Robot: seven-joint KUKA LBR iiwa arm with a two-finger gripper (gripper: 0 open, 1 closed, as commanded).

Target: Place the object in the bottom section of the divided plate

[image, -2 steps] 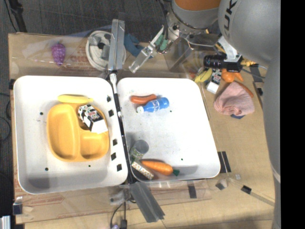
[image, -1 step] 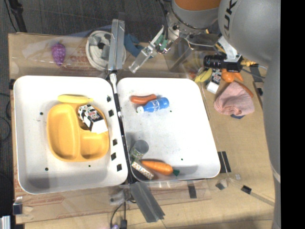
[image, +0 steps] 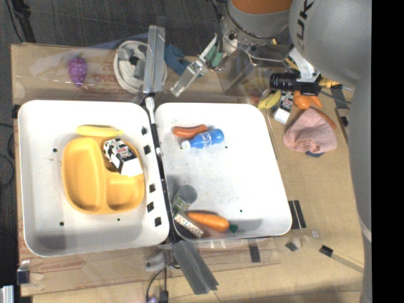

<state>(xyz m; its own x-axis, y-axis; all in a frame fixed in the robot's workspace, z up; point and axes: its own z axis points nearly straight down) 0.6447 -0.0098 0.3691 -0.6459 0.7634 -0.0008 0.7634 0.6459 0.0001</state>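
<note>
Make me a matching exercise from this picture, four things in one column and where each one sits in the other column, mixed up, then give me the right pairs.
Things
1. yellow plastic divided plate
2. blue plastic bottle
3. orange toy carrot
4. pink crumpled cloth

Places
A. near edge of the right bin
B. on the bench, right of both bins
C. inside the left bin
D. far part of the right bin, beside an orange-red toy sausage

Pairs: 1-C, 2-D, 3-A, 4-B
</note>
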